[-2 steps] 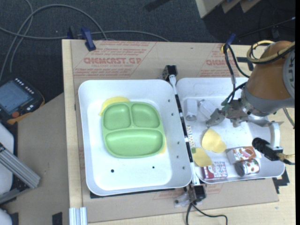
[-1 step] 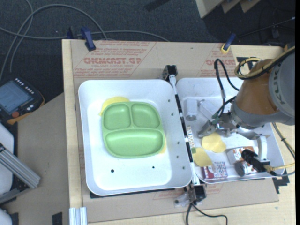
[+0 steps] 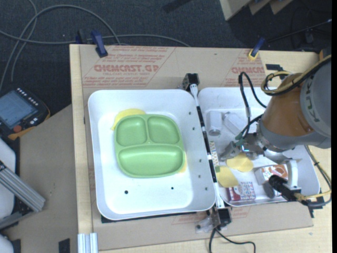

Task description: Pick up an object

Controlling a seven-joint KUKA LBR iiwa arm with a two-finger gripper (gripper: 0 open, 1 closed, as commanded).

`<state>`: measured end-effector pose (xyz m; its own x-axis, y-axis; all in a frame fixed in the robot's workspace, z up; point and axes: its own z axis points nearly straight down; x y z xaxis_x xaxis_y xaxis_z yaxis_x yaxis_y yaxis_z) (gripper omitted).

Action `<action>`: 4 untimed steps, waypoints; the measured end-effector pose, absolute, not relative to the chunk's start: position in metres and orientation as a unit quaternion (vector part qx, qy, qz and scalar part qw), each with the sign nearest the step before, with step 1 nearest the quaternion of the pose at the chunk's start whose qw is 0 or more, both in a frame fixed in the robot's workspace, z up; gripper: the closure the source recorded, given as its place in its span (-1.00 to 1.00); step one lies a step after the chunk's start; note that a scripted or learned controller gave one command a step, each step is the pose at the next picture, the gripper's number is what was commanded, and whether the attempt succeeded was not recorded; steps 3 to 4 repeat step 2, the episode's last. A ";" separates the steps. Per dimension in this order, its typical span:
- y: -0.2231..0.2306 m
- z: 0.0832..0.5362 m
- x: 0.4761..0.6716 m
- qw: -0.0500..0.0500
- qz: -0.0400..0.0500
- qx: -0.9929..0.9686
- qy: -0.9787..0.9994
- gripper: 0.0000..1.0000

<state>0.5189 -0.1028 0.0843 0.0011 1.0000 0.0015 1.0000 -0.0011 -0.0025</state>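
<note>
The grey metal gripper (image 3: 235, 151) hangs just above a pale yellow rounded plastic piece (image 3: 241, 164) lying in the shallow white right-hand bin (image 3: 218, 104). Whether the gripper is apart or together I cannot tell. The piece looks light, smooth and probably slippery, so I would take hold across its narrow sides. Just beyond it lies a red-and-white printed packet (image 3: 243, 191). The arm hides what is past it.

Green three-compartment plate (image 3: 150, 145) lies flat, right side up, in the middle of the left-hand bin (image 3: 105, 183), over a yellow sheet (image 3: 126, 114) that peeks out at its far-left corner. In the right-hand bin (image 3: 221, 96), a pale yellow round piece (image 3: 241, 164) sits just beside a second yellow piece (image 3: 226, 177). A red-and-white packet (image 3: 243, 191) lies flat by the near rim.
</note>
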 end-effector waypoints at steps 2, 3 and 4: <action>-0.105 0.095 0.516 0.000 -0.001 -0.708 -0.706 1.00; -0.105 0.095 0.516 0.000 -0.001 -0.708 -0.706 1.00; -0.105 0.095 0.516 0.000 -0.001 -0.708 -0.706 1.00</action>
